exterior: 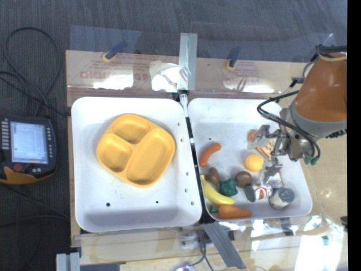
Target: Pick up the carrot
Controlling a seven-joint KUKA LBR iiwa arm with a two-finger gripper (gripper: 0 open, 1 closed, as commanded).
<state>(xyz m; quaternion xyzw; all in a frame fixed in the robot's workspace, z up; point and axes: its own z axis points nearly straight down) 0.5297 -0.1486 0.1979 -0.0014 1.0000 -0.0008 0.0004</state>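
Observation:
The carrot [234, 212] is an orange tapered piece lying flat along the front wall of the right bin [225, 113], beside a yellow banana [214, 193]. My gripper [268, 151] hangs over the right half of that bin, well behind and to the right of the carrot. It is open, with one finger [262, 135] toward the back and the other nearer the front, and nothing is held between them. A small orange ball [254, 162] lies just left of the fingers.
The right bin also holds an orange curved piece [210, 153], brown items [243, 178], a green piece [229, 187], a red-and-white can [261, 192] and a grey round object [282, 197]. A yellow divided plate [135, 148] sits in the left bin [90, 196].

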